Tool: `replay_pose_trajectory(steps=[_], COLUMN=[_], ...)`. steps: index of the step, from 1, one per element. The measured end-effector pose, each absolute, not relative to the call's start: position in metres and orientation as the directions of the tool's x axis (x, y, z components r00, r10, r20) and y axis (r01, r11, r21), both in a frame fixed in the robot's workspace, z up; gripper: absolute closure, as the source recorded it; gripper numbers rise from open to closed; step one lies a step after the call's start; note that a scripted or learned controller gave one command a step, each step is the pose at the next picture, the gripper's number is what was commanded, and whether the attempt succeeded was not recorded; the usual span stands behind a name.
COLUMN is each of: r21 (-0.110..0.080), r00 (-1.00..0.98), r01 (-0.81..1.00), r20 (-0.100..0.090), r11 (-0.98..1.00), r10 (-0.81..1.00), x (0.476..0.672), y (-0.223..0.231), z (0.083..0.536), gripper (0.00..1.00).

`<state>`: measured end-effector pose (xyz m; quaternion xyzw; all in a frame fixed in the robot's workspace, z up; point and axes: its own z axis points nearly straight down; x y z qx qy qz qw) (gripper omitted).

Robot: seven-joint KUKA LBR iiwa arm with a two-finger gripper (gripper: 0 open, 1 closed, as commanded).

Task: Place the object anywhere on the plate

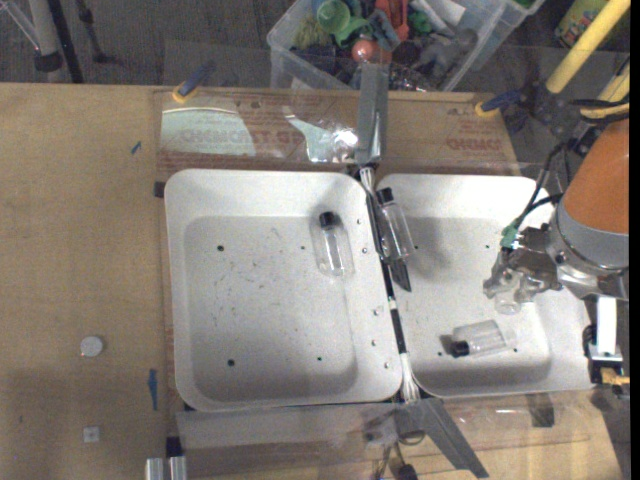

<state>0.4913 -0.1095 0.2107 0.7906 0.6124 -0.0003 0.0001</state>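
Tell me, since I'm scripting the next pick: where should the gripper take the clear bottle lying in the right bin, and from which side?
Probably across the middle of the clear bottle, coming straight down. It lies on its side on the right bin floor, black cap pointing left, so fingers closing across its round body should fit. The gripper sits just above it.

arm (600, 198) cut off at right edge, gripper (515, 286) state unclear

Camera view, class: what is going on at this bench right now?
A grey and orange robot arm reaches in from the right, its claw over the right bin. One clear vial lies in that bin just below the claw, another near the divider, and a third in the left bin. Nothing is visibly gripped.
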Motion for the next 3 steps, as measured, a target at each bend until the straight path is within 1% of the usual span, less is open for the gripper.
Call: replay_pose_trajectory(steps=[1,2,3], r21=[-0.005,-0.003,-0.003], r00=[0.444,0.563,0.605], r01=[0.896,0.827,0.796], r20=[0.0,-0.002,0.0], r11=[-0.444,-0.563,-0.605], r10=[0.896,0.827,0.796], x=[0.479,0.533,0.582], y=[-0.031,0.048,0.145], z=[0.184,0.184,0.113], gripper=[1.0,1.0,1.0])
